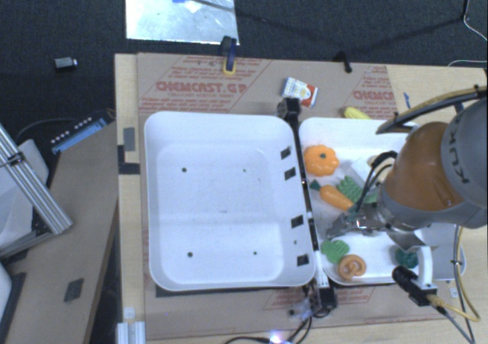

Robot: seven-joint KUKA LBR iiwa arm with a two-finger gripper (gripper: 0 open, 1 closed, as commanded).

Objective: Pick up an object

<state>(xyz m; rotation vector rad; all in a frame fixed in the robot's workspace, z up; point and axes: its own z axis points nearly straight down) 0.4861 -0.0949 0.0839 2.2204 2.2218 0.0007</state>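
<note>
In the right bin [358, 135] lie several toy foods: an orange pumpkin [320, 159], a carrot [335, 197], a ribbed green piece [352, 188], a green leafy piece [334, 249], a tan ring-shaped pastry [351, 265] and a teal piece [406, 257]. On the bin's far rim rests a yellow banana [356, 114]. My gripper [352, 222] hangs low over the middle of this bin, just below the carrot and above the leafy piece. The grey and orange arm [427, 175] covers the bin's right half.
The left bin [221, 182] stands beside it, with black clips [293, 175] along the shared wall. A small white and red carton [299, 91] and a yellow clamp [228, 56] lie on the cardboard behind the bins. Cables trail at the lower right.
</note>
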